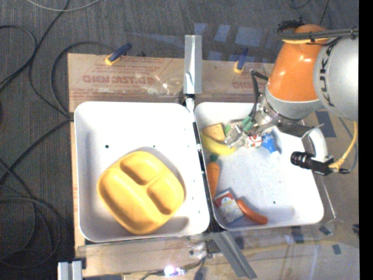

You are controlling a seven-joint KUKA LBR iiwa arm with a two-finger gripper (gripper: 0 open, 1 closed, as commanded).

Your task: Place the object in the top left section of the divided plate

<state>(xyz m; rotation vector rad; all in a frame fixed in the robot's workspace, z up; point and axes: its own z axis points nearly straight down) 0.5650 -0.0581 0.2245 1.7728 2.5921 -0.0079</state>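
While the yellow divided plate [141, 190] waits in the left bin [93, 127], the claw [242, 132] sits low among a banana [217, 146], carrot [213, 177] and other toys in the right bin [291, 197], apparently picking, its grip impossible to tell.

We look down on a dark grey carpeted floor [116, 16] with a fine ribbed weave. Thin black and pale cables [55, 25] loop across it at the top and down the left side. On it stands the table [140, 77], its top covered by a sheet of brown cardboard printed with faded red lettering. A blue and yellow clamp [118, 53] grips the cardboard's far edge, and a second clamp [239, 60] sits further right. A grey metal bar [193, 63] runs across the cardboard between them. Light is even and bright.
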